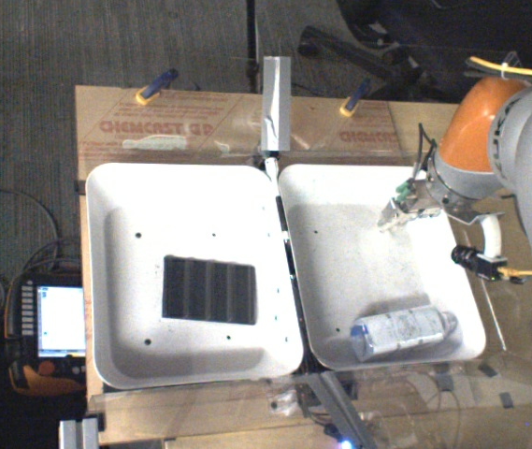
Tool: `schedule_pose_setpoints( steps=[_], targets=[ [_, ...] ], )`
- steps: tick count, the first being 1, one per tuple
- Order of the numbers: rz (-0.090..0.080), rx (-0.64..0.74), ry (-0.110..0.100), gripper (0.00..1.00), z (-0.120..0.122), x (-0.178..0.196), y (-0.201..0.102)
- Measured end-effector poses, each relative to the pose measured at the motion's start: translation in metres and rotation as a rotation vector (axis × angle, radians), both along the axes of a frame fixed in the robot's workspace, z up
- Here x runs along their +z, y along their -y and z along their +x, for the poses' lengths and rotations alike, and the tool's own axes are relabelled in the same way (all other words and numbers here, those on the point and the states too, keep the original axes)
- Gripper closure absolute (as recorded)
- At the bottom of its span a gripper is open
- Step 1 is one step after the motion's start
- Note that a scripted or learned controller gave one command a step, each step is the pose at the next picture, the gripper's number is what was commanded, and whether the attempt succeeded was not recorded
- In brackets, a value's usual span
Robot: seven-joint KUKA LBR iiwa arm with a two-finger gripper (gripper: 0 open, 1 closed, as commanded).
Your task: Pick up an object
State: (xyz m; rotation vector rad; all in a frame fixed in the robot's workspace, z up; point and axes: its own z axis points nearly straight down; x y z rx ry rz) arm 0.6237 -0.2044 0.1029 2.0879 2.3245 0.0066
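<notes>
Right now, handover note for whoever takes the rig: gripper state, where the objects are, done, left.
Gripper: over the far part of the right bin, nothing visibly between its fingers; open or shut unclear.
Objects: plastic bottle lying on its side at the near edge of the right bin, apart from the gripper; dark ribbed block flat in the middle of the left bin.
Done: no pick yet.
Left: the whole pick.
</notes>
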Motion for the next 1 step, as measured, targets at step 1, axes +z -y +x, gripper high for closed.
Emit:
schedule_pose_setpoints(
  steps=[1],
  targets=[
    [0.0,0.0,-0.001,0.0,-0.0001,-0.0001,0.0001]
  ],
)
